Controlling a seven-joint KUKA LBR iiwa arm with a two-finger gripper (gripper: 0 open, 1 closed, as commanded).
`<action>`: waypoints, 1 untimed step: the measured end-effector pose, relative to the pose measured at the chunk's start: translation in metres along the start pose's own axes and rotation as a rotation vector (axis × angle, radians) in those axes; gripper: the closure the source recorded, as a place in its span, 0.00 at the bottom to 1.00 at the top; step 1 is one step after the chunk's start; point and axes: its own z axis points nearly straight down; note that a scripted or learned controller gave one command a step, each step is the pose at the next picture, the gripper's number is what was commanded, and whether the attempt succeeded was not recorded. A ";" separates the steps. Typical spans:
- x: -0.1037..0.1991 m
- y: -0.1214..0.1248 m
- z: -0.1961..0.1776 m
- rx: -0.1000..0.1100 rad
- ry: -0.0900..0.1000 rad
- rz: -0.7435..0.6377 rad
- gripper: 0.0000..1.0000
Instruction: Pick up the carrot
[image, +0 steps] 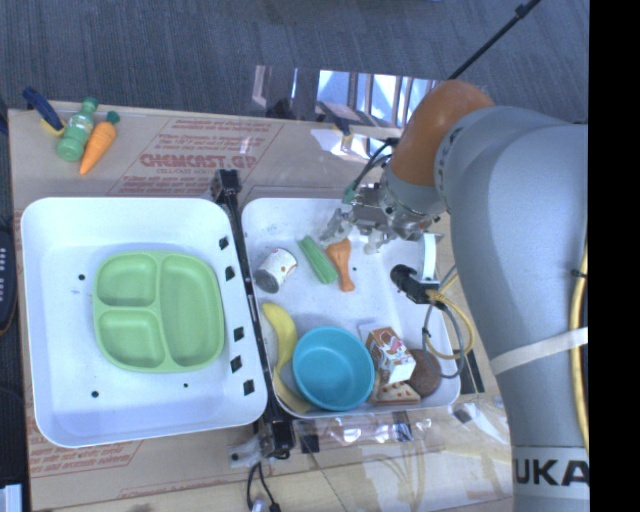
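Small orange carrot (342, 264) lies tilted under the end effector (362, 226), whose grip I cannot tell

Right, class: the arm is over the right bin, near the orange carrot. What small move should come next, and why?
Probably a short shift down-left in the view, then lower onto the carrot. The gripper sits beside the carrot's upper end, not over it. The carrot lies close beside a green piece, so centre on the orange body.
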 end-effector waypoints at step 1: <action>0.000 0.000 0.000 0.001 0.000 -0.001 0.00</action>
